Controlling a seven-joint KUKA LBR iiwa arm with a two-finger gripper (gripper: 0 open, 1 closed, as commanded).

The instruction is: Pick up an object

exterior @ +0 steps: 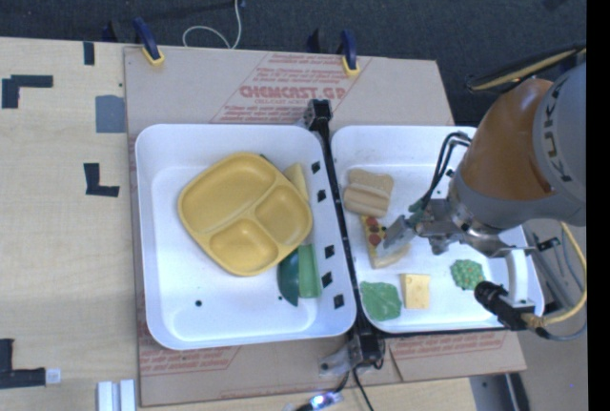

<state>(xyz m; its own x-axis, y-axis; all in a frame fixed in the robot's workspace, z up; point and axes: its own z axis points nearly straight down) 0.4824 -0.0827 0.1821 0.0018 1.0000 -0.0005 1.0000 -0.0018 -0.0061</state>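
nothing looks lifted yet, so the pick seems to be at its approach or grasp stage. the arm (519, 161) reaches in over the right bin (434, 144), and the pincer (405, 230) is low among the toy food there. its dark tips sit right at the pizza slice (386, 247), which lies flat on the bin floor beside a small red piece (374, 230). whether the pincer is open or closed on the slice i cannot tell; the wrist hides much of it. just above lies the bread (368, 192). nearer the front are a green leaf (381, 300), a cheese square (416, 290) and a broccoli bit (466, 274). the left bin (152, 209) holds a yellow tray (243, 214). closing, lifting and clearing the bin all appear left to do.
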